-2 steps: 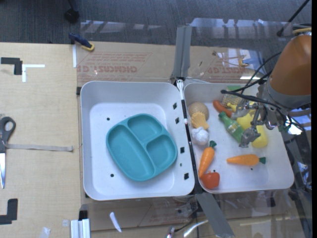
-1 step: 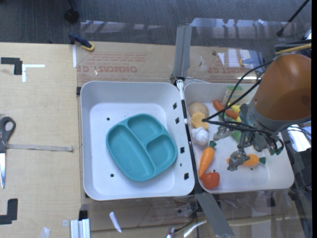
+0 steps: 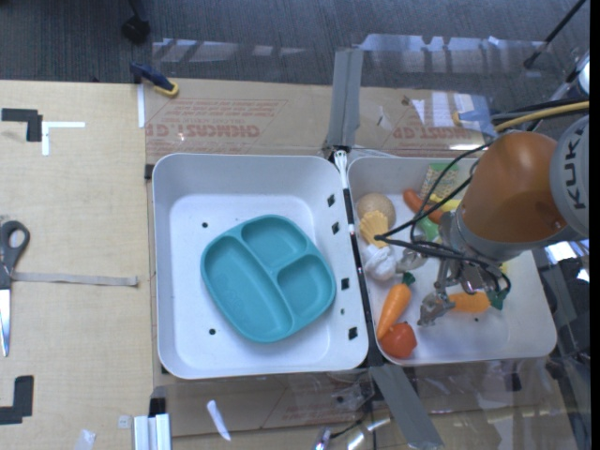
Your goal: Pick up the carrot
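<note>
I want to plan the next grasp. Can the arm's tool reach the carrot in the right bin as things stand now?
Probably yes. The tool hangs just right of the carrot, whose upper side lies uncovered. A red tomato touches its lower end and a white item sits near its top, leaving little room.

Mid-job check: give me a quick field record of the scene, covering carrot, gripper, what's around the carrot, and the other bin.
carrot: lying in the right bin, near its left wall, slanted
gripper: low in the right bin, just right of the carrot
grasp: carrot not between the fingers
neighbours: red tomato-like piece at the carrot's lower end; white garlic-like piece above it
left bin: holds a teal divided plate
</note>
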Robot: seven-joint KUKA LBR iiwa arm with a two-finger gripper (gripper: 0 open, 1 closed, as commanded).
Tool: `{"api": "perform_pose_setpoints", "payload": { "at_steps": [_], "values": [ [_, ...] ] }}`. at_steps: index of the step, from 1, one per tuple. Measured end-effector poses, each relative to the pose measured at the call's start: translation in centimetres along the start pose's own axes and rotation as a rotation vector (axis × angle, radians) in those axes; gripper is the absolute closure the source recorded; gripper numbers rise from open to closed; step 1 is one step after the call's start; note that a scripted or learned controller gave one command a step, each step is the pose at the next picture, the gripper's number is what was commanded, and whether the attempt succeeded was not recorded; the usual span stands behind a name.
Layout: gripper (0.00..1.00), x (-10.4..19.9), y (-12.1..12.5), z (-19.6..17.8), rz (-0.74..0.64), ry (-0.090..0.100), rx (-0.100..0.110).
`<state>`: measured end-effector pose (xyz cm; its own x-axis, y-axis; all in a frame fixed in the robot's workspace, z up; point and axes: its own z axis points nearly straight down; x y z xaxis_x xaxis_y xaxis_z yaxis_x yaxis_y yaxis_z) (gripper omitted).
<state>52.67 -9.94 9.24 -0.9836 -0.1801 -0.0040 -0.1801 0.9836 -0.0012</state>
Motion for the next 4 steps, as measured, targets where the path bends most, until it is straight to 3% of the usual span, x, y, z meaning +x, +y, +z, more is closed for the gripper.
{"api": "perform_pose_setpoints", "payload": {
  "at_steps": [1, 2, 3, 4],
  "values": [
    [0.00, 3.6, 0.6, -0.1, 0.258, 0.000, 0.000],
    [0.00, 4.6, 0.5, 0.0, 0.326, -0.001, 0.000],
    [0.00, 4.7, 0.8, 0.0, 0.677, 0.000, 0.001],
    [0.00, -5.8, -0.3, 0.0, 0.868, 0.001, 0.002]
  ]
}}
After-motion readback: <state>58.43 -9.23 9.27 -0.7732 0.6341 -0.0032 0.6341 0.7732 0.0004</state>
